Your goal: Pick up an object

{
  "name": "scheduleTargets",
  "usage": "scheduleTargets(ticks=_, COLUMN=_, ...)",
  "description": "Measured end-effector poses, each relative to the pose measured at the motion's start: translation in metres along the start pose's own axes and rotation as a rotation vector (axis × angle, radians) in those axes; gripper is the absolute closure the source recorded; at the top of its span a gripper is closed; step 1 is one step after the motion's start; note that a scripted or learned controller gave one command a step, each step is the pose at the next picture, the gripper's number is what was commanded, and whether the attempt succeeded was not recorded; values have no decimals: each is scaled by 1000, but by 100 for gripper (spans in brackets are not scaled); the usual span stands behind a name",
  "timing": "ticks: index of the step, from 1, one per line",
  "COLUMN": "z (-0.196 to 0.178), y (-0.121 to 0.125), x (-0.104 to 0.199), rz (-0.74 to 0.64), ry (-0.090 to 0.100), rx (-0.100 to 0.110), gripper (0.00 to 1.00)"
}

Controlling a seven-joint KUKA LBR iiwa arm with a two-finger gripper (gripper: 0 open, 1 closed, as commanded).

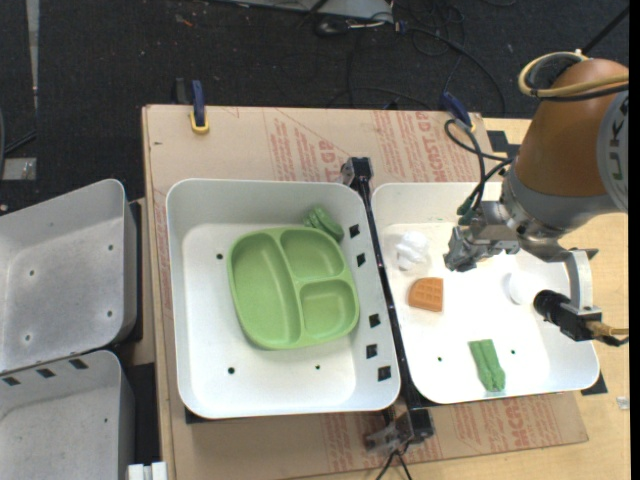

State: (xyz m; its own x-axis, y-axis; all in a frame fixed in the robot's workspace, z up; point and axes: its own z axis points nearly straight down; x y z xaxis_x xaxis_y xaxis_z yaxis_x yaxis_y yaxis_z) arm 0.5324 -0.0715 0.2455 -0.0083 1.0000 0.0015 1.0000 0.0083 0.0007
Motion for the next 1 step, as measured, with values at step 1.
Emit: scheduleTargets(ticks=1, z=-6, y=22, x=56, rz=0, ry=0, rx=-2, gripper=100)
